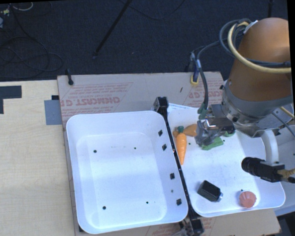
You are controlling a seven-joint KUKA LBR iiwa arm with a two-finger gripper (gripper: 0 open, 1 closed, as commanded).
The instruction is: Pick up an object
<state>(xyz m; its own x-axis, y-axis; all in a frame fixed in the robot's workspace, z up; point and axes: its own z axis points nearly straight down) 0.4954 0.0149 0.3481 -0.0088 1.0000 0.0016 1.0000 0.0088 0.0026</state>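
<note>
In the right bin [228,195] my gripper [205,136] hangs low over a green object [213,144] that sticks out from under it. An orange carrot [180,146] lies just left of the gripper near the divider. Behind it, partly hidden by the gripper, sits an orange piece [189,131]. A black block [209,191] rests near the bin's front, and a pink-red ball [247,199] lies in the front right corner. Nothing can be made out between the gripper's tips.
The left bin [121,170] stands beside the right one, parted by a black clip strip [172,153]. The arm's orange band [262,36] and grey wrist loom over the right bin's far side. A black cylinder [262,168] juts in at the right.
</note>
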